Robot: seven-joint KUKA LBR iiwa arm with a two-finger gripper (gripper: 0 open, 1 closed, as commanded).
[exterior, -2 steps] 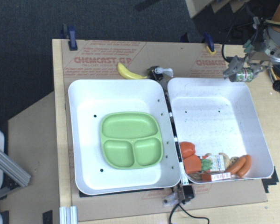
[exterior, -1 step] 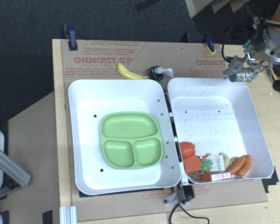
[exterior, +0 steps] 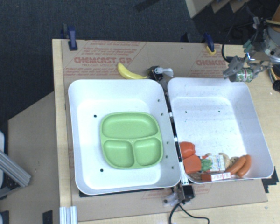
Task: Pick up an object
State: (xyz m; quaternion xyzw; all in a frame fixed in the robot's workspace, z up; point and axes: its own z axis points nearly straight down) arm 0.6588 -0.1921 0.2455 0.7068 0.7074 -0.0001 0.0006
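At the right bin's (exterior: 252,106) far right corner, just outside its rim, the hand (exterior: 238,73) hangs over the desk (exterior: 107,55) — whether it is apart or together you cannot tell at this angle, and nothing shows in its grip. Your targets sit well apart from it, heaped in the same bin's near edge: a red block (exterior: 191,163), a red pepper (exterior: 187,149) just behind it, a small packet (exterior: 215,162) beside them and a sausage (exterior: 242,165) toward the bin's near right corner. Judge the sausage or the pepper as the cleanest pick — each has a free side. Come straight down, clear of the bin's rim, and straddle one item only.
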